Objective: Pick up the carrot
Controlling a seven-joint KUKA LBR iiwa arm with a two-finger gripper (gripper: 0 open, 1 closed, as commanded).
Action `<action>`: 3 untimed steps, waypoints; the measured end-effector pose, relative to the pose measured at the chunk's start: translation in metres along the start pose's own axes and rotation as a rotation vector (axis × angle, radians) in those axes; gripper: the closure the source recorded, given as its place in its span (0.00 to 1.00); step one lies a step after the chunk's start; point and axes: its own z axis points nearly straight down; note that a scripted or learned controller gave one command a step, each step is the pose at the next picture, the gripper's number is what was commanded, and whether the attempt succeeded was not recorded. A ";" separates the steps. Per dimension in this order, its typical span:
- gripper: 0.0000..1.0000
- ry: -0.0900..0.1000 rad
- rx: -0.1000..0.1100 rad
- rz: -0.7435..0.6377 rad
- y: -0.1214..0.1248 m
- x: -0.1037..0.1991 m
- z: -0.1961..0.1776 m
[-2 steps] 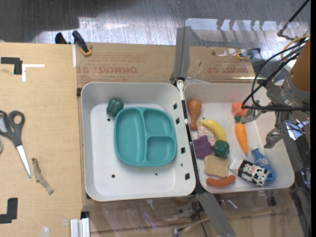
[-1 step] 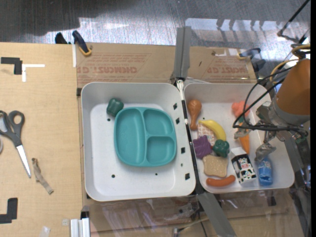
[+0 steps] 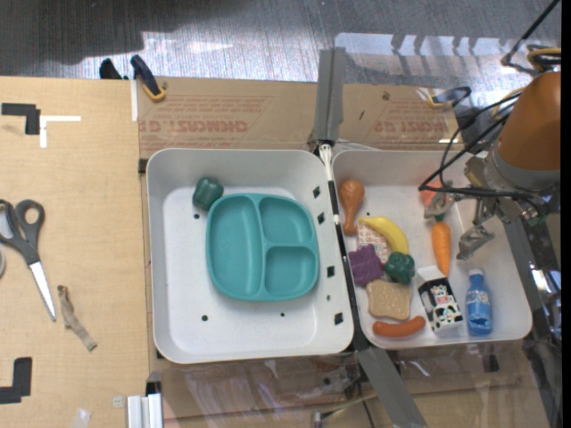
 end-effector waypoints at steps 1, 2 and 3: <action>1.00 -0.006 0.003 0.000 0.000 -0.002 -0.011; 1.00 0.001 -0.001 -0.130 0.027 -0.026 -0.067; 1.00 0.000 -0.003 -0.389 0.074 -0.081 -0.107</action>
